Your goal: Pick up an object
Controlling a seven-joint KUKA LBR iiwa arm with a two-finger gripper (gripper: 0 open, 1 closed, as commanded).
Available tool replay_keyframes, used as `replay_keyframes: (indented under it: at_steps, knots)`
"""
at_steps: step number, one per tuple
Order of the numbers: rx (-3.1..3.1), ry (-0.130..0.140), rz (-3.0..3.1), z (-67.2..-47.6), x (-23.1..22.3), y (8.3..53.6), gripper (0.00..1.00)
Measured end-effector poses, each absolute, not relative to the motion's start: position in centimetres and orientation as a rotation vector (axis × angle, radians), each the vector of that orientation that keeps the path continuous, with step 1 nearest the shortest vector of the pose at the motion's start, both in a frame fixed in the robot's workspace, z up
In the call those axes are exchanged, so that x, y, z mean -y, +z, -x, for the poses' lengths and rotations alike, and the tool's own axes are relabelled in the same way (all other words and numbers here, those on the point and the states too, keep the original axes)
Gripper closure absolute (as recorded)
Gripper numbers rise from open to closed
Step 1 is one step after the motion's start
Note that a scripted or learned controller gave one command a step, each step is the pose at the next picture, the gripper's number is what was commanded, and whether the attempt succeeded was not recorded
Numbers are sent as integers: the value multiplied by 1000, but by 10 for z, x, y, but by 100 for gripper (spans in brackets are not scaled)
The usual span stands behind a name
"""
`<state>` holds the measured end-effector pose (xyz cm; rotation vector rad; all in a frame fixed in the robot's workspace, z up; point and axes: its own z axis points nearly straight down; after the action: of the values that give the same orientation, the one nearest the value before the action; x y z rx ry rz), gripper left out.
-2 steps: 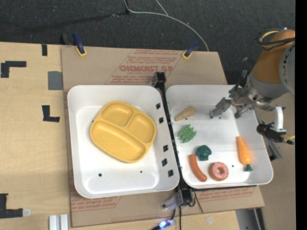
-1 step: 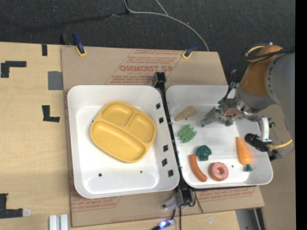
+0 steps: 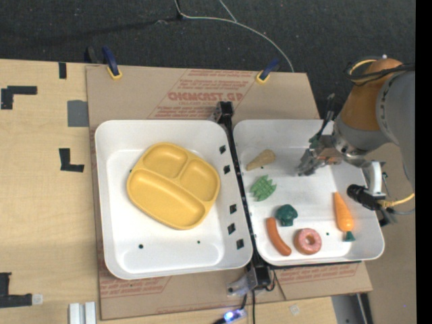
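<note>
Two shallow white bins sit side by side on the bench. The left bin (image 3: pixel 111 248) bears a yellow divided plate (image 3: pixel 174 184); the right bin (image 3: pixel 368 252) holds the small toy foods. The arm (image 3: pixel 368 106), grey with its orange band, reaches in from the right and hangs over the upper right part of the right bin.

The gripper (image 3: pixel 309 165) points down and to the left, its dark tips close together above bare bin floor, with nothing seen between them. Whether the tips are fully closed cannot be told at this size.

The nearest candidate is probably the tan wedge (image 3: pixel 260 159), which lies to the gripper's left at about the same height in the view, its long axis running left-right with a slight upward tilt to the right. The green leafy piece (image 3: pixel 263 188) lies just below it. Farther off, toward the near rim, lie the orange carrot (image 3: pixel 343 212), long axis nearly up-down in the view, the red sausage (image 3: pixel 277 237), the pink doughnut (image 3: pixel 308 241) and the dark green broccoli (image 3: pixel 286 214).
</note>
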<state>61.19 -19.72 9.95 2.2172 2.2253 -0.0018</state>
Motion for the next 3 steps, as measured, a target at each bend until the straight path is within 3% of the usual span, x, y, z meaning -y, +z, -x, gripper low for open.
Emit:
replay_keyframes:
  at_steps: [2, 3]
  knots:
    - [-2221, 4, -2217, -622, 190, 209, 100]
    - [-2230, 2, -2215, -619, 132, 220, 100]
